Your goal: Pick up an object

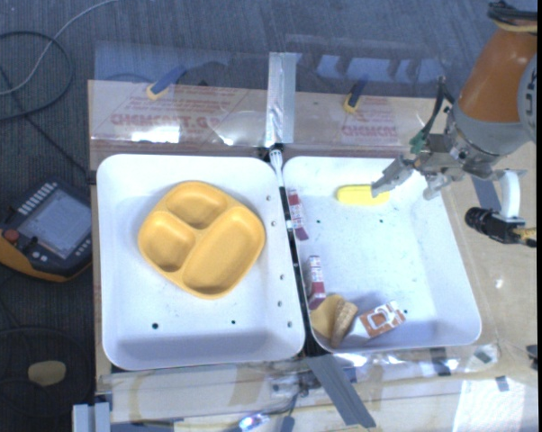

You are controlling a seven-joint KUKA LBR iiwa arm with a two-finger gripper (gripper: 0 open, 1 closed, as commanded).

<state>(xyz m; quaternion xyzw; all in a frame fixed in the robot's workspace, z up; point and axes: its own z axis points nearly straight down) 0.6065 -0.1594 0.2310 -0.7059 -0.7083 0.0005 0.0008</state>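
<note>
Currently end effector [406, 175] open, one finger touching yellow object [359, 195], right bin [451, 268].

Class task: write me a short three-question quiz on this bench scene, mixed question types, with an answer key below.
1. True or false: the yellow divided plate lies in the left bin.
2. Which thing lies nearest the gripper? A) the yellow banana-like piece B) the orange-and-white carton C) the tan waffle-like piece
3. Fill in: the carton lies near the right bin's ______ edge, the one nearest the camera.

Key: 1 true; 2 A; 3 front
</note>
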